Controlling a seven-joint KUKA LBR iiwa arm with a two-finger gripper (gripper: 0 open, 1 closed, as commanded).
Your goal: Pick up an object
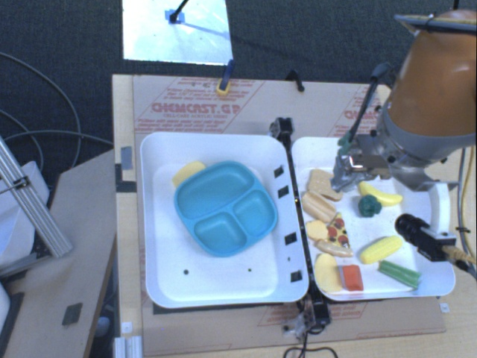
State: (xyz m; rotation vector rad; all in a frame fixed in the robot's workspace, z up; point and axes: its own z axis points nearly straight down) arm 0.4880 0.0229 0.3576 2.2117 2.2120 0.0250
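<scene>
- The gripper (344,176) sits low over the upper left part of the right bin (440,278), right of the frame's centre, with the grey and orange arm (436,80) looming over it from the upper right.
- Whether its claw is apart or together I cannot tell; the metal tip is small and blurred, and nothing can be seen between its ends.
- Just below the tip lies a tan cracker-like piece (323,183), the nearest candidate to pick; a bread roll (318,206) lies just beneath that.
- Other toy food in this bin: a yellow banana (381,195), a dark green lump (369,207), a pizza slice (337,235), a corn cob (381,249), an orange block (351,277) and a green pod (399,274).
- The left bin (168,274) holds a blue divided plate (223,207) with a yellow piece (188,172) at its upper left edge.
- My judgement: the approach is made, but no grasp or lift is evident; closing on an item and raising it remain.
</scene>
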